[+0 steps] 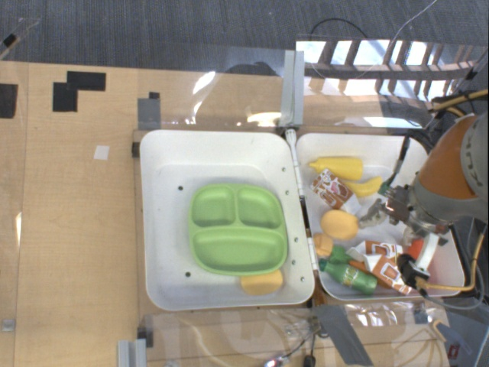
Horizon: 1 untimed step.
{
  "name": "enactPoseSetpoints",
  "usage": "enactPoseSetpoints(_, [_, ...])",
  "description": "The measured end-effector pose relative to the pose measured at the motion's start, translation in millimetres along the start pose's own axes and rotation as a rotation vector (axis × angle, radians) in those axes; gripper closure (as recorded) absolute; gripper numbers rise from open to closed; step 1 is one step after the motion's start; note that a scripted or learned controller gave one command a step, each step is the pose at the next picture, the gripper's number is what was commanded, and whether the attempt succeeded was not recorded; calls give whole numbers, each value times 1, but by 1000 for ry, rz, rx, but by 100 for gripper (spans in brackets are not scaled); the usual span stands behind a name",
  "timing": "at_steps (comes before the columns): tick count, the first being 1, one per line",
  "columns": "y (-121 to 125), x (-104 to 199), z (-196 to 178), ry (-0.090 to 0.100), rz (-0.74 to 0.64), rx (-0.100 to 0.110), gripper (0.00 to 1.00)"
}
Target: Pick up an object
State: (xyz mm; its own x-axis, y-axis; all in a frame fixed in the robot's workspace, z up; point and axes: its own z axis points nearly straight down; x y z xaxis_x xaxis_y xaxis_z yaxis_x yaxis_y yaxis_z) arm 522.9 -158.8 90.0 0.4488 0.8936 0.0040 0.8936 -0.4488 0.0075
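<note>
My gripper [384, 209] hangs low over the middle of the right bin [451, 281], below the grey arm with its orange band [452, 176]. Just left of it lies a round orange-yellow fruit [339, 224]. A yellow banana-like piece [368, 186] and a yellow bottle shape [336, 166] lie behind it. A red-and-white snack packet [329, 189] sits at the bin's left. In front are an orange-and-white packet [384, 261], a green bottle [352, 276] and a small orange piece [324, 245]. I see nothing held in the gripper.
The left bin [164, 205] holds a green divided plate [237, 229] with a yellow bun-like object [262, 283] at its front edge. A metal post [291, 90] stands behind the divider between the bins. Cables trail at the right near the arm.
</note>
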Motion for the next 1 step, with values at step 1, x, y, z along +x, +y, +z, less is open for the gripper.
enactPoseSetpoints(1, [-20,14,0,-1,100,-10,0])
